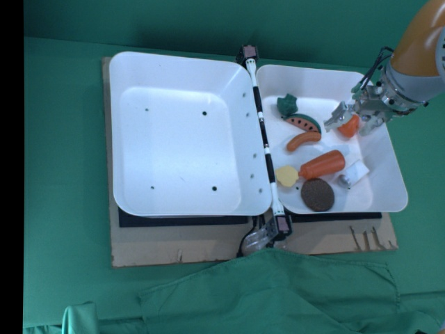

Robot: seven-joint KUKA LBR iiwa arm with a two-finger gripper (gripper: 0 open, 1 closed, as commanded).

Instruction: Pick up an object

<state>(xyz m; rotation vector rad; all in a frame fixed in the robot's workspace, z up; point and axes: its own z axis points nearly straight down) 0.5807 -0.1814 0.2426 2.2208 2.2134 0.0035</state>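
Orange is what jumps out first: a small orange-red chunky toy piece (350, 125) sits right at the tips of the two-finger metal gripper (345, 120) near the back right of the right-hand shallow white plastic bin (389, 186). Honestly I can't tell if the claw is clamped on it, just straddling it, or hovering over it; at this angle the tips and the toy blur together.

Rest of that bin: a dark green leafy toy (286, 104), a watermelon slice toy with a green rind (303, 122), a reddish-orange sausage toy (303, 141), a fat orange carrot-shaped toy (322, 164), a pale yellow round piece (286, 176), a flat brown disc (318, 195) and a small white-and-grey bit (353, 173). They all lie apart from the gripper.

My read: it's at the grasp step, not the lift. Next it needs a firm squeeze on the orange-red piece, then a straight pull up clear of the bin wall. The piece looks small and slick, so a slip seems likely.
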